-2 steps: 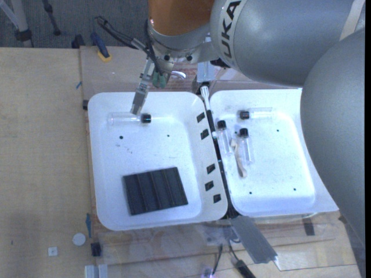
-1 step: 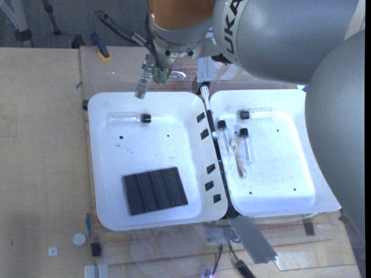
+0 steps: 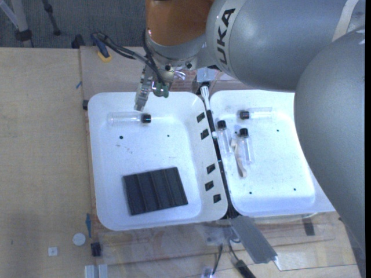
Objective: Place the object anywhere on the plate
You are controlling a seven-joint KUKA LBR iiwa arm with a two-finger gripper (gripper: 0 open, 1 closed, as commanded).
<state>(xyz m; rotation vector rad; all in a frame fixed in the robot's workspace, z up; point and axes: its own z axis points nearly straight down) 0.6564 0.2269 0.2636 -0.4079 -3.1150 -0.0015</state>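
One clear tube with a black cap (image 3: 128, 119) lies on its side near the far edge of the left bin (image 3: 98, 172), cap end toward the bin's middle; its glassy body is faint against the white floor and hard to trace. Right above it hangs the end effector (image 3: 141, 101), its thin metallic tip pointing down at the tube's capped end, just beside it, though whether it touches cannot be told. Whether its fingers stand wide or narrow cannot be told either; nothing is seen gripped between them.

Toward the near edge of the same bin sits the plate (image 3: 155, 191), a dark ribbed rectangle lying flat and turned slightly askew, well apart from the tube.

Across the divider, the right bin (image 3: 278, 196) carries several more clear tubes with black caps (image 3: 246, 145), clustered close to its left wall and far edge; their bodies overlap and blur, so their exact count is uncertain. A row of small black tabs (image 3: 210, 168) runs along the seam between the bins.

Much of the right bin's far right corner is hidden by the grey arm (image 3: 290, 39), which is cut off by the frame's top and right edges; its orange band (image 3: 171, 19) shows above the wrist. The wooden worktop (image 3: 40, 155) spreads to the left, with a few small bits near its near left corner, too small to identify.
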